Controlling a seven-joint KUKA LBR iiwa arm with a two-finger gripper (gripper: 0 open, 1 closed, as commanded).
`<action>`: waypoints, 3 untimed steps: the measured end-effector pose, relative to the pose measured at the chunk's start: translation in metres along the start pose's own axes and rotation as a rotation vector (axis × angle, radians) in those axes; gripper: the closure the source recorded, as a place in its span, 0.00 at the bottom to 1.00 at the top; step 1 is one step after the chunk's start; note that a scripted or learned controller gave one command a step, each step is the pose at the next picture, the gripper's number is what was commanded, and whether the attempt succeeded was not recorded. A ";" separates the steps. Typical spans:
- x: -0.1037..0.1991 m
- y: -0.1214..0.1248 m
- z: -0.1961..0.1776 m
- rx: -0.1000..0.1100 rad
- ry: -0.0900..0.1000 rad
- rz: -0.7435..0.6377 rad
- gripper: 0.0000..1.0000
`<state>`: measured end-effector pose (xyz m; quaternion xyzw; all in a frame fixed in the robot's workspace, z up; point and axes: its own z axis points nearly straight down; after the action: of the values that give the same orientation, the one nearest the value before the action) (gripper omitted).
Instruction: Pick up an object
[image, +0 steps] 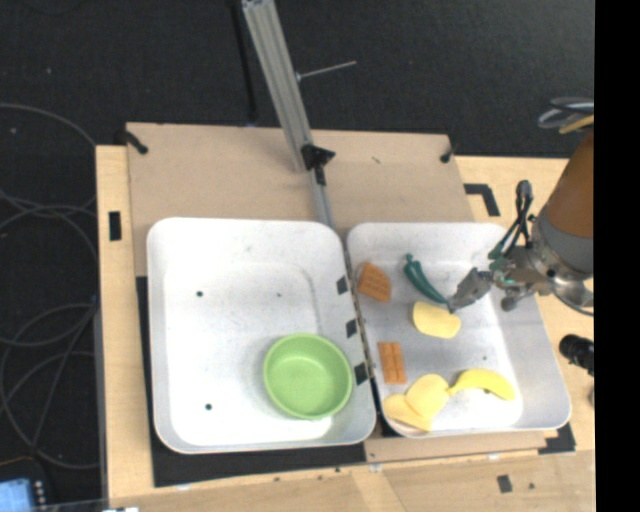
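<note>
**Gripper over right bin, above yellow piece**

I observed the gripper (468, 290) low in the right bin (520, 405), its tip just above and right of the pale yellow piece (436, 321). I could not tell the finger state. The green tool (424, 279) lay just left.

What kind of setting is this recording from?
Probably a robotics lab grasping bench: two white bins side by side on a board, toy-like items such as a green bowl and yellow pieces, and loose cables on the dark floor.
</note>
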<state>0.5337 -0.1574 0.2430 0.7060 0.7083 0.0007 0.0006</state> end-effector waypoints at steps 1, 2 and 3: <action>0.000 0.000 0.000 0.000 0.000 0.002 0.00; -0.003 -0.008 0.061 0.007 -0.001 0.004 0.00; -0.004 -0.016 0.106 0.006 -0.001 0.004 0.00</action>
<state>0.5181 -0.1616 0.1369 0.7075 0.7067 -0.0018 -0.0011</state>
